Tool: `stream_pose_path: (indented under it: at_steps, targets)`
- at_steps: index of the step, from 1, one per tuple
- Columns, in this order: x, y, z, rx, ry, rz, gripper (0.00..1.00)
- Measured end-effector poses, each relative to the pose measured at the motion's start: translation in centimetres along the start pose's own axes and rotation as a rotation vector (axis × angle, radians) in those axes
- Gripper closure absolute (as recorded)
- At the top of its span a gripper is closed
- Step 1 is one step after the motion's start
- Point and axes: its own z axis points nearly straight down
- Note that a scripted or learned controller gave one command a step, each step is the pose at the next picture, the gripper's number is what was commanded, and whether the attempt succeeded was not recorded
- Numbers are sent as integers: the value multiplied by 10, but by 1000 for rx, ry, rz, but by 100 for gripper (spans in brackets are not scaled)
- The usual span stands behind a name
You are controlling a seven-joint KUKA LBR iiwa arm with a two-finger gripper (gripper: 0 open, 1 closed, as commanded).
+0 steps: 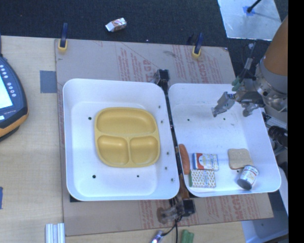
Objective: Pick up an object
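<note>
Pincer (234, 104): open, nothing gripped, over right bin's (202, 97) far half.
Targets: can (247, 177), sponge (238, 158), toward the near edge.

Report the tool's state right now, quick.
Tool: open, holding nothing, above the bare upper part of the right shallow white bin.

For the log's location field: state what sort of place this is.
Probably a robotics lab test bench: two white bins clamped to cardboard, a teach pendant at the left, and the arm's claw above the right bin.
</note>
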Motion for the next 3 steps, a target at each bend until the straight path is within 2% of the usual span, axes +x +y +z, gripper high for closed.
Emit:
stream_pose_path:
  at_steps: [1, 2, 3]
  targets:
    - [41, -14, 88, 1, -1, -1, 0]
    - [81, -14, 87, 1, -1, -2, 0]
    - [147, 11, 87, 1, -1, -4, 0]
